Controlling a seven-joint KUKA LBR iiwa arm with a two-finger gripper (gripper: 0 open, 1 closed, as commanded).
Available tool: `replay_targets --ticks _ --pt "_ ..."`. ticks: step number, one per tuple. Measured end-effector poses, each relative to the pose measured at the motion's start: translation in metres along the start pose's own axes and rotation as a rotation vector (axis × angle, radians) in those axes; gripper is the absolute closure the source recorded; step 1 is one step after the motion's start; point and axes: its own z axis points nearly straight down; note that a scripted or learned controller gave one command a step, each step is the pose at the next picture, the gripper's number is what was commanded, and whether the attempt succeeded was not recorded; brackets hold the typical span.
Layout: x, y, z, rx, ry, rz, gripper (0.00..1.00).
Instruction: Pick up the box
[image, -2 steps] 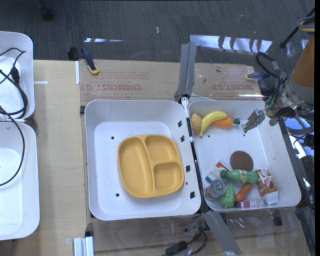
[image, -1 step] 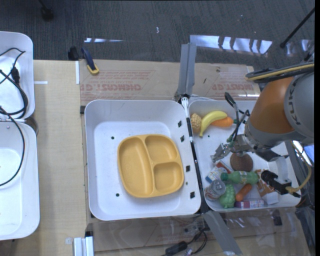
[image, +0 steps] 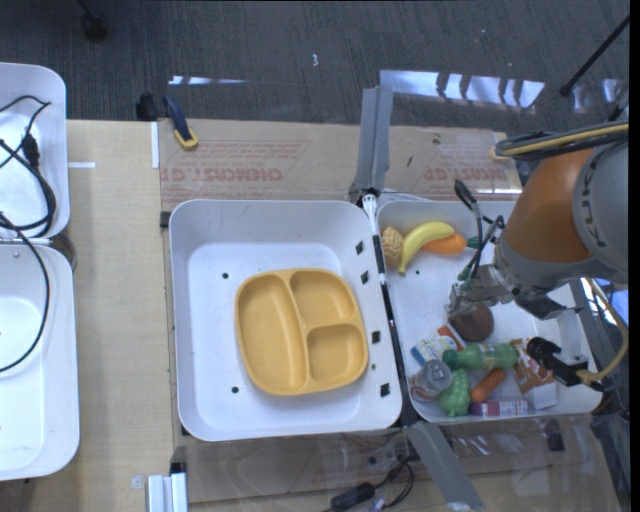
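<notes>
Nearest, at the frame's lower right, the box (image: 500, 407) lay flat along the right bin's (image: 420, 400) bottom rim, crowded by toy vegetables (awkward to reach). Farther up, the claw (image: 478, 292) hovered above a brown ball (image: 472, 323); its spread I cannot tell.

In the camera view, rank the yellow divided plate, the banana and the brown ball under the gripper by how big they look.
1. Yellow divided plate, in the left bin, by far the largest.
2. Banana, at the far end of the right bin.
3. Brown ball, a bit smaller than the banana, though the gripper above may hide part of it.
</notes>
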Motion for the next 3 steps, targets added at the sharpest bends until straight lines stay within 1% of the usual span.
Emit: replay_targets --ticks 1,2,3 --pt "0.000 0.000 0.000 0.000 0.000 0.000 0.00" --pt "0.002 0.025 0.009 0.002 0.001 0.077 0.00" --pt "0.004 0.012 0.009 0.001 0.002 0.265 0.00"
